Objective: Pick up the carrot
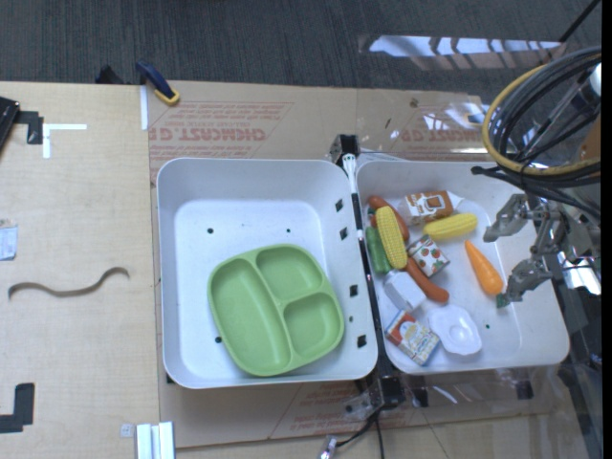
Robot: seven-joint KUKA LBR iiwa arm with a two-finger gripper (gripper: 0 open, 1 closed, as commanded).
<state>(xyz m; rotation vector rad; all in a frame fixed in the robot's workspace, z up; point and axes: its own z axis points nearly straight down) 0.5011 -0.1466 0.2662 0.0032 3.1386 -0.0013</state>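
Observation:
The orange carrot (485, 267) lies in the right bin (535, 338), slanting from upper left to lower right, apart from the other toy foods. My gripper (506, 256) hangs just right of it at the bin's right side. Its two fingers (500, 221) are spread wide, one above and one below the carrot's lower end. Nothing sits between them, so the gripper is open.
The right bin also holds two corn cobs (389, 236), a hot dog (424, 284), small cartons (426, 205) and a white lid (457, 333). The left bin (182, 208) holds a green divided plate (277, 307). Cables (545, 94) loop at the upper right.

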